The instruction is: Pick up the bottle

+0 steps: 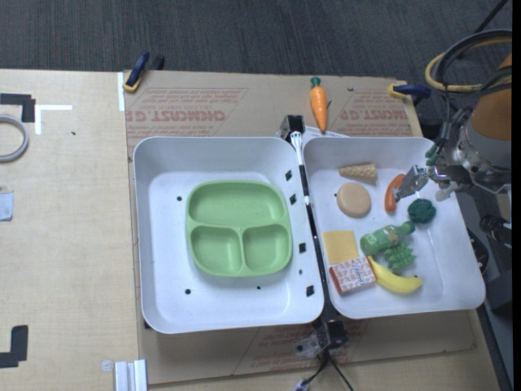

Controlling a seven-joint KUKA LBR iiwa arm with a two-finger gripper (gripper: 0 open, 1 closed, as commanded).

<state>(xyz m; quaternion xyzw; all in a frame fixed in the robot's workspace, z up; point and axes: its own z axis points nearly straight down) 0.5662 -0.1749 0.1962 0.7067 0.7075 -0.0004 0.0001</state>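
The green bottle [387, 237] lies on its side in the middle of the right bin [456, 296], its neck pointing toward the upper right. My gripper [413, 181] hangs over the bin's upper right part, above and to the right of the bottle and apart from it. It sits just right of a small red-orange pepper [391, 193] and above a dark green broccoli [421, 211]. Nothing is seen held in it.
Around the bottle lie a leafy green piece [400, 257], a banana [396, 280], a yellow cheese slice [341, 245], a red box [352, 276], a tan round [353, 199] and a cone [359, 171]. The left bin holds a green divided plate [240, 228]. A carrot [317, 104] lies outside the bins.
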